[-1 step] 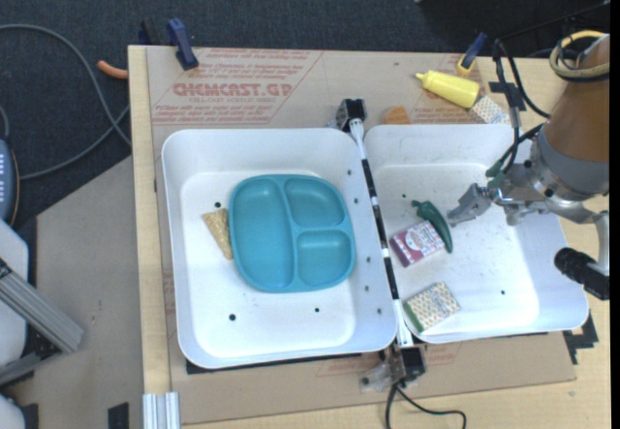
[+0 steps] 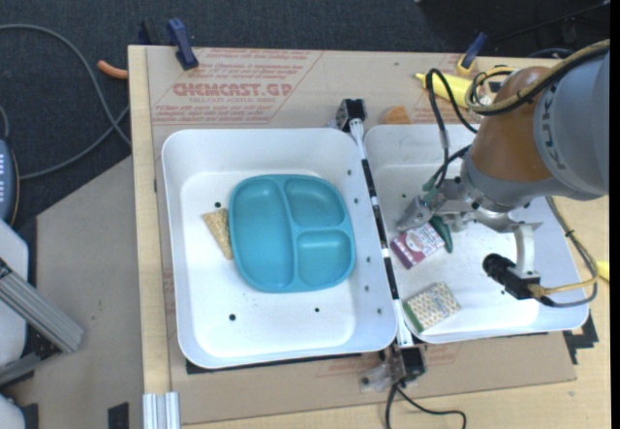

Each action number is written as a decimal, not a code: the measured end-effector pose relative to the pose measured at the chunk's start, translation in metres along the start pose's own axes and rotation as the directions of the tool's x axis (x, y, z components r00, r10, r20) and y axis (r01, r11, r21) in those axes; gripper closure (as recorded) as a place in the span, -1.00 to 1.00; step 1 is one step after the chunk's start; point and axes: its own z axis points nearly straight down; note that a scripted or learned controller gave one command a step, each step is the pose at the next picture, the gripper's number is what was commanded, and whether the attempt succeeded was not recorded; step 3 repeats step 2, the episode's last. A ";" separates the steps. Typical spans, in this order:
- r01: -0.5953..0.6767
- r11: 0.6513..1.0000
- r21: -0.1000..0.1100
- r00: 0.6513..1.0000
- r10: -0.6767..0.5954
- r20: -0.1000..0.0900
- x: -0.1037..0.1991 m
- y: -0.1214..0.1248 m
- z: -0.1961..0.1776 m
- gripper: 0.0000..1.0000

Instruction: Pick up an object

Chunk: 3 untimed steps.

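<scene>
Right bin (image 2: 542,316): I log the gripper (image 2: 426,214) low over its left part, tips just above a maroon packet (image 2: 418,245); I cannot tell how the jaws stand. A tan patterned sponge (image 2: 432,305) lies at the near edge. Left bin (image 2: 194,321): a teal divided plate (image 2: 292,231) at centre, with a cracker-like piece (image 2: 217,229) tucked under its left rim.

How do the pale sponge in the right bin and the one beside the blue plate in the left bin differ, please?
The sponge in the right bin lies wholly in view, near the front wall; the sponge in the left bin is partly hidden under the blue divided plate. The first looks greenish-tan, the second yellower. Both are flat, speckled rectangles lying tilted.
</scene>
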 end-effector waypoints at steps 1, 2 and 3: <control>-0.002 1.000 -0.001 1.000 0.002 0.000 0.000 0.000 -0.010 1.00; 0.001 1.000 0.001 1.000 -0.001 -0.001 0.095 0.014 -0.100 1.00; 0.001 1.000 0.001 1.000 -0.001 -0.001 0.095 0.014 -0.100 1.00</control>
